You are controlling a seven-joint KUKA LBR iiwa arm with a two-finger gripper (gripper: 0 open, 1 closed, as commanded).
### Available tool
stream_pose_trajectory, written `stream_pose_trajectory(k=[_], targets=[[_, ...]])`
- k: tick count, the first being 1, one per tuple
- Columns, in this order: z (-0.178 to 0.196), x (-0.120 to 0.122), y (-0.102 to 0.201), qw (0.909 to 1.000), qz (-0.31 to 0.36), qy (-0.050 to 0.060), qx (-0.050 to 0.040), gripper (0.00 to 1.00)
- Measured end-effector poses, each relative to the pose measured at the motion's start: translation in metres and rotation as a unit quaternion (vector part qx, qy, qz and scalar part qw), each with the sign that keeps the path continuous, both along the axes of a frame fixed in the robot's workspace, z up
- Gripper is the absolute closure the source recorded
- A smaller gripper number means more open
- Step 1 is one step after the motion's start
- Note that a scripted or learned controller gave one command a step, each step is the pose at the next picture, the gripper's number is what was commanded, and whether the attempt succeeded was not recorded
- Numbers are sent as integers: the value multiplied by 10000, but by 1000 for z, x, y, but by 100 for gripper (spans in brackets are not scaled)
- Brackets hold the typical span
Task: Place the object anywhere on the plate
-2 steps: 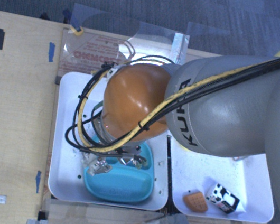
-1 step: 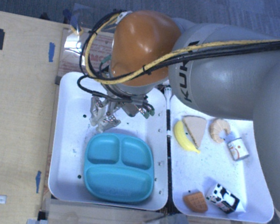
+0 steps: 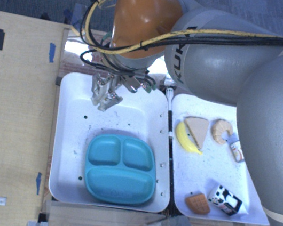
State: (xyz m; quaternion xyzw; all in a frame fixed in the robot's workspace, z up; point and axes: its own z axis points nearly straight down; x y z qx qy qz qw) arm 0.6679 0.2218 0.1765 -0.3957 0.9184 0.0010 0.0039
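Wooden bench (image 3: 6, 129) occupies the left of the frame, with blue tape marks and dark squares on it; two shallow white bins sit side by side across the centre and right. A blue-grey floor shows along the top edge.

Left bin (image 3: 69, 124): holds a teal divided plate (image 3: 119, 170) in its lower half, with two small compartments toward the top of the frame and one large compartment below. All three compartments appear bare.

Right bin (image 3: 204, 172): holds the loose items. A yellow banana (image 3: 187, 138) lies at the upper left of this bin, touching a tan wedge (image 3: 198, 128) that looks like a sandwich slice. A shrimp-like piece (image 3: 222, 130) lies just to the right, with a small tube-shaped item (image 3: 236, 149) near it. At the lower edge sit a brown cookie-like piece (image 3: 197, 203) and, just beside it, a black-and-white carton (image 3: 225, 200).

Arm: the grey body and orange band fill the upper right and top centre. The gripper (image 3: 104, 98) hangs over the upper part of the left bin, above the plate in the frame and apart from it. Its metal fingers point downward, but whether they are spread or closed cannot be told; no object is visible between them.

Assessment: the task does not name the object, and every candidate lies in the right bin. Judged from this, the pick step is not yet accomplished. The next move calls for travel to the right bin, a secure grasp, then carriage back over the dividing walls to the plate.
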Motion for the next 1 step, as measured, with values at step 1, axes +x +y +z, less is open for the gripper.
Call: stream_pose_trajectory(k=[1], targets=[[13,2,3,10000,-16,-47,49,100]])
